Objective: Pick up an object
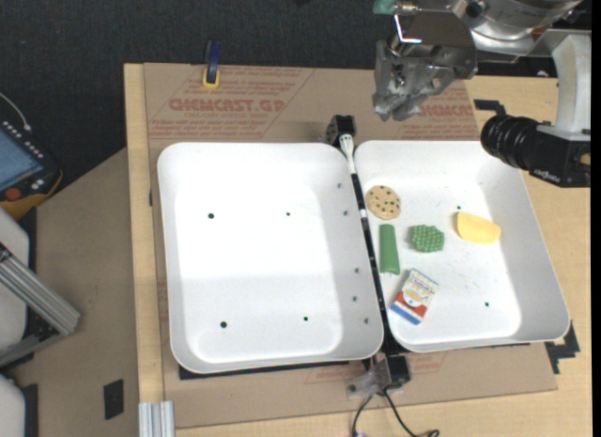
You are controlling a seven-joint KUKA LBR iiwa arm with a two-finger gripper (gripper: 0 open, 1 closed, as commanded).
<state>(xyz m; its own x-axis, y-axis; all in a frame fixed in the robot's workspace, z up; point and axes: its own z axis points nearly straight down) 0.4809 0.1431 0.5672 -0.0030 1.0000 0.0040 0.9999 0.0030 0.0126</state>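
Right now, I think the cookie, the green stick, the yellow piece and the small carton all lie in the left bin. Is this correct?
Not quite: the camera view shows the cookie, green stick, yellow piece and small carton all lying in the right bin, not the left one.

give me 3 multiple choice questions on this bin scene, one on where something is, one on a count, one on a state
1. Where does the cookie lie?
A. left bin
B. right bin, near the divider
C. on the cardboard

2. How many objects lie in the right bin?
A. three
B. five
C. seven

3. What is the state of the claw?
A. raised above the bins' far edge, carrying nothing
B. pressed on the yellow piece
C. lifting the green stick

Answers: 1 B, it sits just right of the divider. 2 B, cookie, green stick, green round piece, yellow piece, small carton. 3 A, nothing shows under it.
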